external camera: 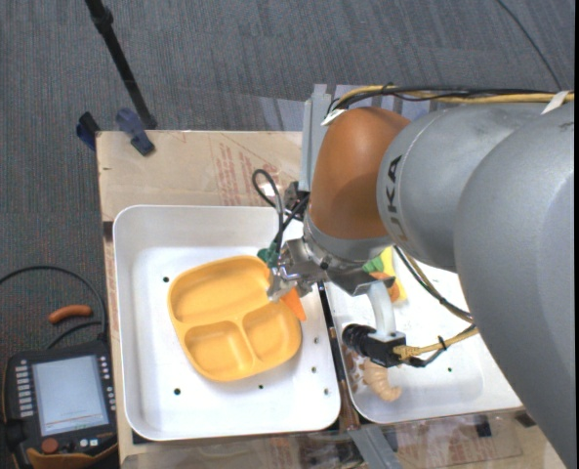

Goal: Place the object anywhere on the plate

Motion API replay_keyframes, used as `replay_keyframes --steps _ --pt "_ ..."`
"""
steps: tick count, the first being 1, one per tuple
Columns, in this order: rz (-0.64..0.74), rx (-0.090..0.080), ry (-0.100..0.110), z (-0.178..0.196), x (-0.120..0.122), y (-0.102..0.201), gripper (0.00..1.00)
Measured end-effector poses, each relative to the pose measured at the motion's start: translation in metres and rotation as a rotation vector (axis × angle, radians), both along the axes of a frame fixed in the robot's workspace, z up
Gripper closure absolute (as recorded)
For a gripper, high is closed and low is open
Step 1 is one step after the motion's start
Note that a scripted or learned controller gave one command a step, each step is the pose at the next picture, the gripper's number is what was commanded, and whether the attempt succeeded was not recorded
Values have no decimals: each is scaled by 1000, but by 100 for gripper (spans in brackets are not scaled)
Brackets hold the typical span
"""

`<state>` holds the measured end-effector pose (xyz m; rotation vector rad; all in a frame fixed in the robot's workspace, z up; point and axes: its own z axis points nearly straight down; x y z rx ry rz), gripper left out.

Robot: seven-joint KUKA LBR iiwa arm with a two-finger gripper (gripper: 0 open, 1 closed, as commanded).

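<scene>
I read this as the placing step—tool [287, 283] over the plate [232, 318] rim, its grip I cannot tell—next, lower the orange carrot-like object [295, 306] inward.

We see grey carpet floor [201, 57] around a pale wooden bench [211, 164]. A black stand leg [113, 52] slants across the carpet, and a handheld control pendant [60, 399] lies at lower left, cable looping beside it.

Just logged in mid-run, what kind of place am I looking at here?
Probably a robotics lab or test cell, not a kitchen: grey office carpet, a teach pendant lying on the floor, and a cardboard-topped bench holding the left white bin with a yellow divided plate.
</scene>
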<state>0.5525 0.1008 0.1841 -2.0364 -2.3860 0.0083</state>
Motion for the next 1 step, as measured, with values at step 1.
replay_keyframes --steps 1 --pt "0 0 0 0 0 0 0"
